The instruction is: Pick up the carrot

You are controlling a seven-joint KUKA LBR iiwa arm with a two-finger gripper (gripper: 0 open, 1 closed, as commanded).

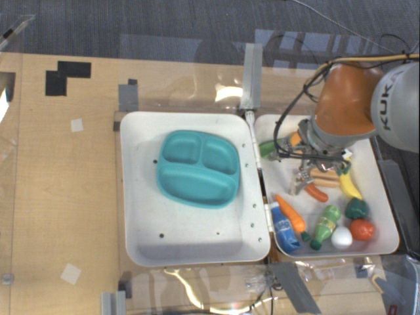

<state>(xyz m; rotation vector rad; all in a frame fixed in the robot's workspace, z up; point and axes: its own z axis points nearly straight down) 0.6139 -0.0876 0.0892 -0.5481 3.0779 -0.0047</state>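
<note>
Wooden bench top (pixel 59 195) carries two shallow white plastic bins side by side, with dark grey carpet beyond its far edge. Landmark for all positions: the left white bin (pixel 190 241). Resting inside it, toward its far half, is a teal three-compartment plastic plate (pixel 197 168).

Immediately right of the left bin, sharing the middle divider, sits the right white bin (pixel 384 231). Contents, all right of the left bin:
- orange toy carrot (pixel 291 214), lying diagonally on the bin floor close to the left bin's right wall, near half
- blue bottle (pixel 285 230), touching the carrot on its near side
- green bottle (pixel 325 224), further right
- white egg-like ball (pixel 341 237) and red tomato-like ball (pixel 361 230), toward the far right corner
- dark green vegetable piece (pixel 357 209) and yellow banana (pixel 349 185), right side
- small red sausage-shaped piece (pixel 316 193), mid bin

Grey arm with orange band (pixel 344 100) reaches in from the right. Two-finger gripper (pixel 303 181) hangs over the middle of the right bin, beyond the carrot and apart from it. Finger spread: cannot tell; nothing seen held
</note>
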